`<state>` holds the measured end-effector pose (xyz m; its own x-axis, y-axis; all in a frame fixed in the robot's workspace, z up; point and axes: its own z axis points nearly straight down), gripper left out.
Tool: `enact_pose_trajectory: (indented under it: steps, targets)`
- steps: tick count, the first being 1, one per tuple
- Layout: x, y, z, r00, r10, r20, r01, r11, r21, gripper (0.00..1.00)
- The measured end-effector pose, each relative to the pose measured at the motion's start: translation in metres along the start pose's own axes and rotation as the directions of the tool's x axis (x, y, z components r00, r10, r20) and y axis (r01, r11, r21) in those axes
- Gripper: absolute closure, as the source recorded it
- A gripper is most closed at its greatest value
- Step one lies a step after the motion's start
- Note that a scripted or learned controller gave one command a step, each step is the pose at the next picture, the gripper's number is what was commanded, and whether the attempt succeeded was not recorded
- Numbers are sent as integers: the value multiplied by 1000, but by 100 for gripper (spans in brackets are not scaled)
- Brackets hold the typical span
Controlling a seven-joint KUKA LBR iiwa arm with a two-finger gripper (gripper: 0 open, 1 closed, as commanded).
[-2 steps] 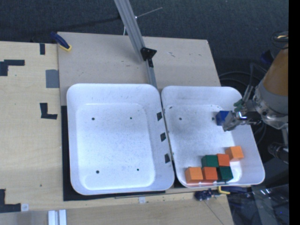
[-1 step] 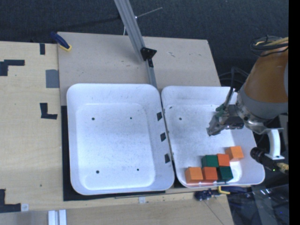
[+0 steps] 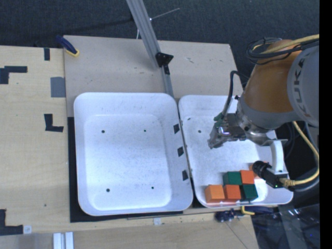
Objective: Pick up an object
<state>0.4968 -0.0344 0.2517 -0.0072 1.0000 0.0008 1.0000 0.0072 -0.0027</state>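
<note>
Two shallow white plastic bins sit on the desk, the left bin (image 3: 127, 149) bare-floored, the right bin (image 3: 199, 118) holding small orange and green blocks (image 3: 233, 185) at its near corner, while the gripper (image 3: 220, 136) hovers above its middle, apart from them, jaws' spread unreadable; likely still approaching, needing descent toward a block.

Grey arm (image 3: 306, 82) with a wide orange band at the wrist; part of black "KUKA" lettering on the grey shell. Black cables loop over the top, one runs down by the wrist. Hand (image 3: 220, 134) small, metallic silver-grey with dark parts and a green bit. Fingers too small to make out.
</note>
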Motion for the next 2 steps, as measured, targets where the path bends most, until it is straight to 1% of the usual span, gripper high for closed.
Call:
enact_pose_trajectory:
  steps: [1, 2]
  targets:
    - [45, 0, 0, 1000, 0, 0, 0, 1000, -1, 100]
    - [99, -10, 15, 1000, 0, 0, 0, 1000, 1, 100]
